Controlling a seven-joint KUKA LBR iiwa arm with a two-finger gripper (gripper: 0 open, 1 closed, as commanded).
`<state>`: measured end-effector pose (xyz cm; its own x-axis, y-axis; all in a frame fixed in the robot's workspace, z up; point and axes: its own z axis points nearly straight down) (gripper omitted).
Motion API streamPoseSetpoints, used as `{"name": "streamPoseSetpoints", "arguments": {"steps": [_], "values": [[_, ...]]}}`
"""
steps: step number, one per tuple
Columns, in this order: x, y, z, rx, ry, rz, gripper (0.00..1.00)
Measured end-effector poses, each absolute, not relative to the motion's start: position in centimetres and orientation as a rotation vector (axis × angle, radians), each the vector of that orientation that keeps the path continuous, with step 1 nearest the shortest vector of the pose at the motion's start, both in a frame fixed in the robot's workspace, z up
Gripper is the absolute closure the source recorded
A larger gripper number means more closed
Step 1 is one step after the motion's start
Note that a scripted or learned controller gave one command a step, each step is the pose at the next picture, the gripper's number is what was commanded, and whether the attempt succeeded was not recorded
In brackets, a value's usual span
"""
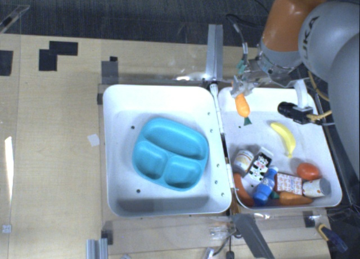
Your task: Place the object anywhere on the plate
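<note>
Carrot (242, 106), a small orange toy with a dark green tip at its lower end, hangs by its top from the gripper (242, 88), whose fingers are pinched on it, above the back left corner of the right bin (329, 156). It is probably light, stiff plastic with a smooth, tapered body, so it may slip; a hold near the thick upper end looks safest. The blue plate (169, 152), divided into compartments, lies in the left bin (121, 139), well apart from the carrot.
</note>
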<state>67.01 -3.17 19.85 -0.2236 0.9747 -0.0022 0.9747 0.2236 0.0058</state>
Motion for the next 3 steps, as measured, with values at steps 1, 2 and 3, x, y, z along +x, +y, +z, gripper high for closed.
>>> {"name": "streamPoseSetpoints", "arguments": {"steps": [1, 2, 3], "values": [[62.2, 4.8, 18.5, 1.916, 2.487, 0.005, 1.0], [56.8, 9.1, 18.5, 1.76, 2.6, 0.004, 1.0], [56.8, 9.1, 18.5, 1.761, 2.599, 0.005, 0.0]]}}
